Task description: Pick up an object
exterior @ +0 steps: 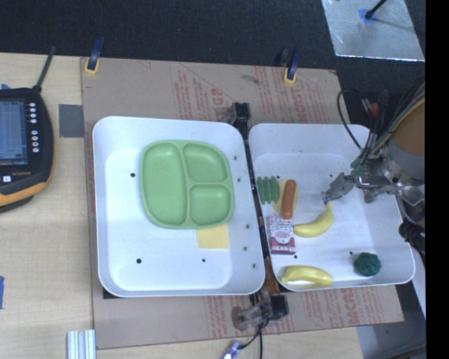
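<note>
- Gripper (331,195) reaches in from the right over the right bin (314,134); whether it is wide or narrow cannot be told, and nothing shows held in it.
- Just below the gripper, near but seemingly apart from it, lies a yellow banana (315,224), curved, on the bin floor.
- Left of the gripper lies an orange-red sausage-like piece (287,198), upright in the view, and just beyond that a green ribbed vegetable (268,189).
- Below-left of the gripper, a small red-and-white packet (281,237) sits near the bin's left wall.
- Further below the gripper, a second yellow fruit-like piece (307,276) lies by the near rim.
- Below-right of the gripper, a dark green round object (367,264) rests in the bin's corner.
- Well left of the gripper, the left bin (112,200) holds a green divided plate (185,183), with a yellow flat piece (213,237) touching its lower edge.
- Far left of the gripper, a control pendant (13,148) rests on the desk (37,275).
</note>
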`<state>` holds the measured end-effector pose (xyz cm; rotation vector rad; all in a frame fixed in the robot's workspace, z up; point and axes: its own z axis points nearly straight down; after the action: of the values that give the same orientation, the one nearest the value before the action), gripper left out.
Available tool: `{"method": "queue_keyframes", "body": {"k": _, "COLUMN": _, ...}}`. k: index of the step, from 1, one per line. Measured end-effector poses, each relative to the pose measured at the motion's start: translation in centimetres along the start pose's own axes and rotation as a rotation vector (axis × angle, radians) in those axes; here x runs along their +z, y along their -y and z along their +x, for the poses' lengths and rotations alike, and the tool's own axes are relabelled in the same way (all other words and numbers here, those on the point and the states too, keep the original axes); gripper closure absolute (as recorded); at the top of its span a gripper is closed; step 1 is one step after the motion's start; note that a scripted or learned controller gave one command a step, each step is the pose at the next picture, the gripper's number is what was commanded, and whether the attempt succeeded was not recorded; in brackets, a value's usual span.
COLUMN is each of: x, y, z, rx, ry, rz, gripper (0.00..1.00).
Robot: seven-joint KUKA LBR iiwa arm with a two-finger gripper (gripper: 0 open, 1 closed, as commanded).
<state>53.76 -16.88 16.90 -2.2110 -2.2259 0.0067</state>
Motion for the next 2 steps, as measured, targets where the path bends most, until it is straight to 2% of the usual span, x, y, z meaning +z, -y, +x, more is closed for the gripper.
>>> {"method": "queue_keyframes", "body": {"k": 1, "x": 7.8, "y": -0.1, "z": 2.1, "rx": 0.001, "ry": 0.0, "rz": 0.0, "gripper": 0.0}}
{"method": "queue_keyframes", "body": {"k": 2, "x": 7.8, "y": 2.4, "z": 4.0, "rx": 0.002, "ry": 0.0, "rz": -0.001, "gripper": 0.0}}
